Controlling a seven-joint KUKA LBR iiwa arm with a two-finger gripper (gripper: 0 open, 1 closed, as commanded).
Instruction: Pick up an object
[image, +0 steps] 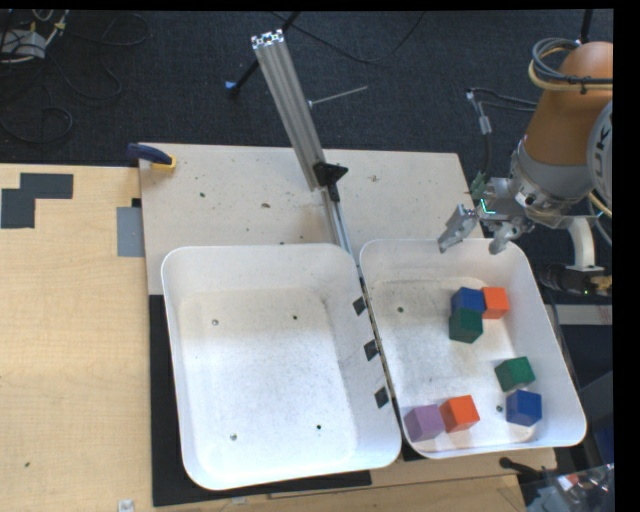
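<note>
Nearest in the right bin (560, 420) lie a purple block (423, 422), orange block (460, 412), blue block (523, 407) and green block (514, 373). Farther back, three blocks (472, 311) cluster, touching. Above the far rim, the gripper (478, 230) hangs, fingers spread apart, holding nothing.

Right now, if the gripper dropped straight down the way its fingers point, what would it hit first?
Probably the bare floor of the right bin near its far rim. The gripper hangs open above that edge, and the nearest blocks, blue block and orange block, sit nearer the camera. Depth is uncertain.
</note>
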